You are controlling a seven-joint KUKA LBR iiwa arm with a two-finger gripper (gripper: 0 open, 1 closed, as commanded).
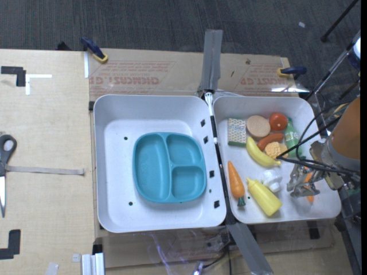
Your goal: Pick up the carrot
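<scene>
The carrot point(235, 179) is orange with a small green tip and lies along the left wall of the right bin point(330, 209), pointing toward the front. The gripper point(300, 184) hangs low over the right side of that same bin, well to the right of the carrot, with a yellow bottle point(265, 196) and a small white object point(273, 181) between them. Something small and orange point(310, 180) shows right at the gripper, but I cannot make out what it is. The arm's orange band point(348, 132) enters from the right edge.
The right bin also holds a banana point(260, 153), a tomato point(278, 121), a tan round piece point(258, 126), a textured square block point(236, 132) and a green bottle point(291, 137). A blue divided plate point(170, 167) sits in the left bin point(109, 153). Scissors point(4, 153) lie far left.
</scene>
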